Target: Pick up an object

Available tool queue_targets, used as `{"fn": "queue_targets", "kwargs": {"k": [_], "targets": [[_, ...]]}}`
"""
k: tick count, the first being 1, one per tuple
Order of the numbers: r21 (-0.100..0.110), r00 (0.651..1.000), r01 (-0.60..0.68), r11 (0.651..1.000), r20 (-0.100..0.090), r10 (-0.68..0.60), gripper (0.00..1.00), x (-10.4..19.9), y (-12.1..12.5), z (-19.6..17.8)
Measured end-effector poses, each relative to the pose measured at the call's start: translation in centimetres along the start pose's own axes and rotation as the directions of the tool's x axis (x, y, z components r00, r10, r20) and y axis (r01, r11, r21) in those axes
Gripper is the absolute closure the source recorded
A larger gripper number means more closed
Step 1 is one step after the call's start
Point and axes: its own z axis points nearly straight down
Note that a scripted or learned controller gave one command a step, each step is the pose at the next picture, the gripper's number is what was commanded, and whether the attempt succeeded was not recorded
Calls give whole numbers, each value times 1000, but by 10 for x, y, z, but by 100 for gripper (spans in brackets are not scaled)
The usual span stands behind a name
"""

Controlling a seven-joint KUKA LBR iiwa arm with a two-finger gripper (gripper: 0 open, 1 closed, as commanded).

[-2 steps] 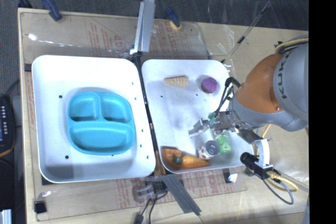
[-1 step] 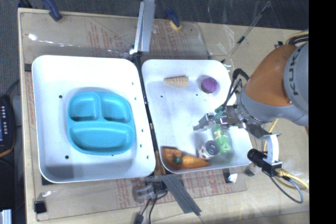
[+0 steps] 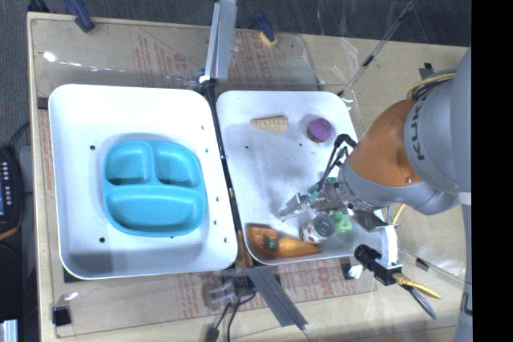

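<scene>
1. A dark carpet floor lies behind a wooden bench (image 3: 120,44), and two white bins sit side by side on it.
2. The gripper (image 3: 314,206) hangs low in the right bin (image 3: 240,172), near the bin's 5 o'clock corner. I cannot tell if it is open or closed, because the wrist and wires cover it.
3. Just under the gripper sits a small white and red thing (image 3: 317,227) touching a little green piece (image 3: 344,223). They are too small to name for sure.
4. At 7 o'clock from the gripper lies a toy carrot (image 3: 282,243), against the bin's bottom wall.
5. The carrot looks like the easy thing to pick. I think it is light, stiff plastic and a bit slippery.
6. Its long side runs from 9 o'clock to 3 o'clock. The fat end points to 9 o'clock and the thin tip to 3 o'clock.
7. A good place to grab is across the thick middle.
8. At 11 o'clock from the gripper, well apart, lies a tan waffle cone (image 3: 269,123), with a purple round toy (image 3: 320,129) near it.
9. The left bin (image 3: 72,172) holds a blue divided plate (image 3: 154,187).
</scene>
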Motion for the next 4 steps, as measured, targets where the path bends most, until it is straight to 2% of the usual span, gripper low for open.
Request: {"fn": "queue_targets", "kwargs": {"k": [1, 2, 3, 4], "targets": [[-2, 1000, 5, 1000, 1, -5, 100, 0, 2, -10], [-2, 1000, 5, 1000, 1, -5, 0, 0, 2, -10], [-3, 1000, 10, 1000, 1, -10, 100, 1, 3, -20], [-3, 1000, 10, 1000, 1, -10, 0, 1, 3, -20]]}}
